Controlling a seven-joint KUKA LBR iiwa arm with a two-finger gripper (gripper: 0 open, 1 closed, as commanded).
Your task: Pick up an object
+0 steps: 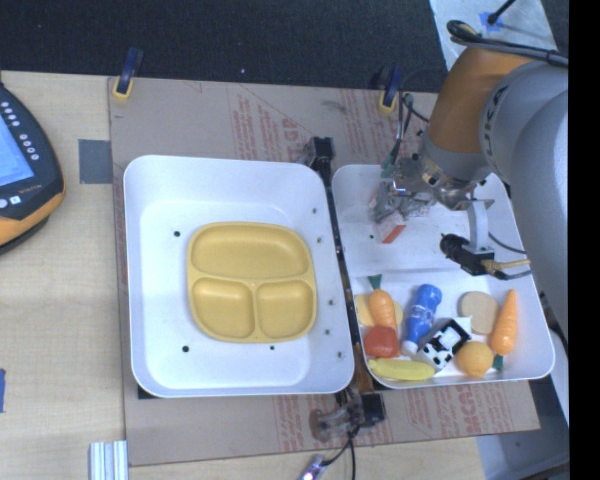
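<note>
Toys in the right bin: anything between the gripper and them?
Nothing visible. The gripper sits over the bin's bare far half; the toys, such as the blue bottle and carrot, crowd the near end, with open white floor between.

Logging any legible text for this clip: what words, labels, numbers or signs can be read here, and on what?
Nothing can be read.
Cardboard sheet: faint red print, too blurred to read.
Handheld pendant: lit screen and buttons, too small to read.
Black-and-white cube: a patterned marker, no letters.
</note>
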